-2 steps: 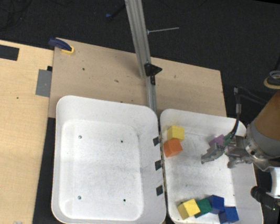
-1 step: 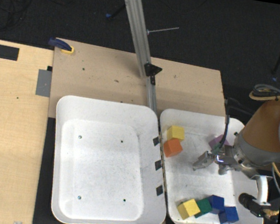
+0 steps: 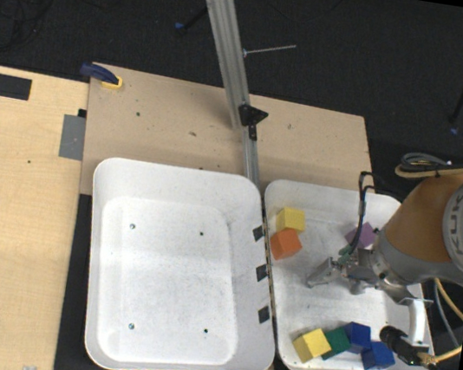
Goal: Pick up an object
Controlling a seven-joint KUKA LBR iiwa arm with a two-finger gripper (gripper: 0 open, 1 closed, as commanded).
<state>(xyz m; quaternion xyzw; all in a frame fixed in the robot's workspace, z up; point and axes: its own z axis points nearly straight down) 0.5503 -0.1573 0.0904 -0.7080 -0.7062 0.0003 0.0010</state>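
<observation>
Jaws (image 3: 341, 274) of the grey arm sit low in the right bin (image 3: 324, 208), near its middle; whether they are wide or narrow I cannot tell, and nothing can be seen between them. Using the right bin as landmark: a purple block (image 3: 366, 236) lies just beside the wrist, toward the bin's far side. A yellow block (image 3: 291, 219) and an orange block (image 3: 285, 243) touch each other close to the bin's left wall. Along its near edge sit another yellow block (image 3: 311, 343), a green block (image 3: 337, 340) and two blue blocks (image 3: 358, 334) (image 3: 378, 356), clustered together. Left of it, touching, lies the left bin (image 3: 167, 266) on the desk (image 3: 7, 212).
</observation>
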